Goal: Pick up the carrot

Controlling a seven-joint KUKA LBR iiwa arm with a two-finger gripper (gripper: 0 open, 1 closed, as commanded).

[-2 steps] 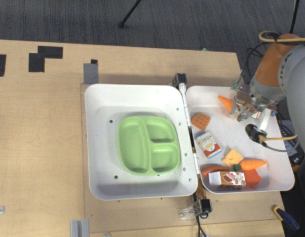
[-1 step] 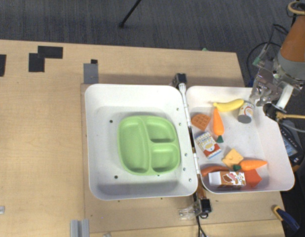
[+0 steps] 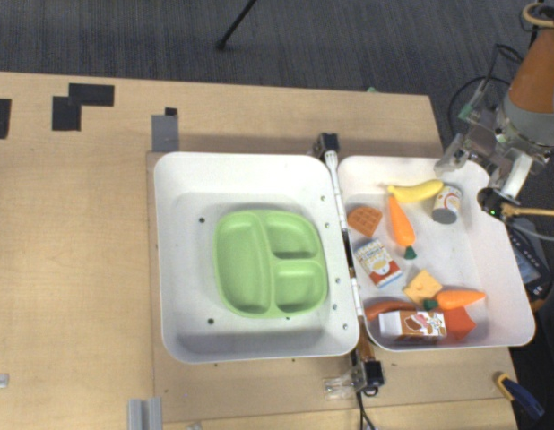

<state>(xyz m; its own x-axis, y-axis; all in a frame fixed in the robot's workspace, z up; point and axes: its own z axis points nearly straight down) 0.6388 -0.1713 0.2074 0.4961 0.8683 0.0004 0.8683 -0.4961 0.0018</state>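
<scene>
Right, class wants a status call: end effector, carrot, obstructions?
End effector over right bin's far corner, holding nothing. Two carrots: one beside banana, one near front. Waffle close by.

We see the pincer (image 3: 481, 164) hanging over the right bin's (image 3: 501, 267) far right corner. Just left of it, the can (image 3: 445, 204), banana (image 3: 417, 190) and carrot (image 3: 400, 221) crowd together; nearer us lies open white floor.
</scene>
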